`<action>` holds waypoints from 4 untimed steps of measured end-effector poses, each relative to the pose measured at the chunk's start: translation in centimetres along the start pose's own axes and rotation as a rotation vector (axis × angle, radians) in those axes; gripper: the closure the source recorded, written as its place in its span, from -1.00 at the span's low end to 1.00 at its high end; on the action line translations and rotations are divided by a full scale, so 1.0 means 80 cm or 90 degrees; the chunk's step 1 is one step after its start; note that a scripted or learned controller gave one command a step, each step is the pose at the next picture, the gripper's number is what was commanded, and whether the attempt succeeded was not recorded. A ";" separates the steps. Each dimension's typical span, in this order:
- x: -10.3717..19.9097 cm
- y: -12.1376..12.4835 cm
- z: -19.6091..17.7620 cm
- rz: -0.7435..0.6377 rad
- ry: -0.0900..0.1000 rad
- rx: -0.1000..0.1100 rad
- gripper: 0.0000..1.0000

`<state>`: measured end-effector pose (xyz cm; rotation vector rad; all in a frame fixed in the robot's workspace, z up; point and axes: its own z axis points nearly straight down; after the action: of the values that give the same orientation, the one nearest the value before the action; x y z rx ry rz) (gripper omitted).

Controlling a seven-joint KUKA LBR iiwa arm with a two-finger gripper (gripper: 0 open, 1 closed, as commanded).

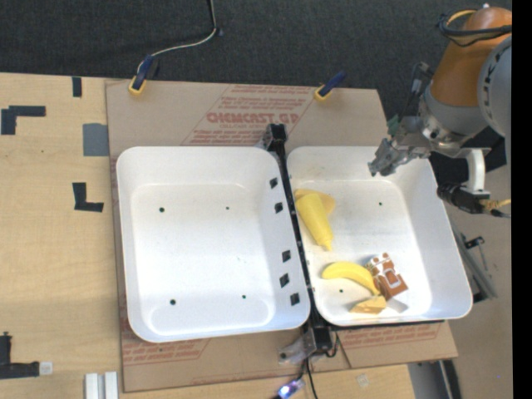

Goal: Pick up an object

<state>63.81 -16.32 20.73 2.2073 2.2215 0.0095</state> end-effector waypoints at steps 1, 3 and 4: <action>0.101 0.036 -0.126 -0.003 0.002 -0.001 1.00; 0.120 -0.023 -0.412 0.002 0.001 -0.002 1.00; 0.056 -0.035 -0.233 0.007 0.002 0.017 1.00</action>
<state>60.75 -11.85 39.33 2.2352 2.2233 -0.0175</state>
